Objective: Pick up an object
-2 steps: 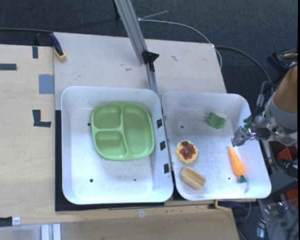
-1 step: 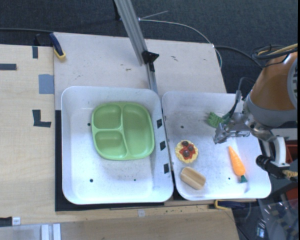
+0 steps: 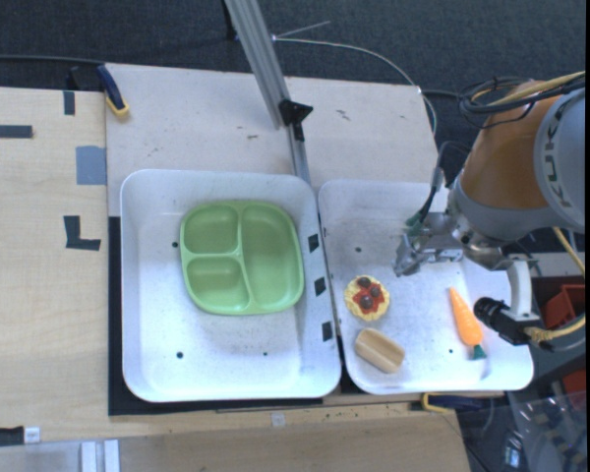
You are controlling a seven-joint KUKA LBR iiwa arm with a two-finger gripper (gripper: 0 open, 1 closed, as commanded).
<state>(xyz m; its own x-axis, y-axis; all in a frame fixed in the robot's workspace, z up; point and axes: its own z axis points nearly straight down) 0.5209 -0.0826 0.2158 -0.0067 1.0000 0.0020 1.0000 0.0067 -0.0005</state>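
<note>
We count one desk (image 3: pixel 206 126), pale wood, and on it two shallow white bins side by side: the left bin (image 3: pixel 147 362) and the right bin (image 3: pixel 374 200). One grey arm (image 3: pixel 516 165) with an orange band comes in from the right, above the right bin. The left bin carries one green plate (image 3: pixel 242 257) with three compartments, lying flat near its middle. At the end of the arm we see one hand (image 3: pixel 410 256), low over the middle of the right bin; we cannot tell how it is set, and we see nothing in it. The right bin has three small things: one orange carrot (image 3: pixel 464 320) near its right wall, one bread roll (image 3: pixel 380 350) near its front edge, and one small tart (image 3: pixel 367 298) topped with fruit, just behind the roll and just beside the hand.
</note>
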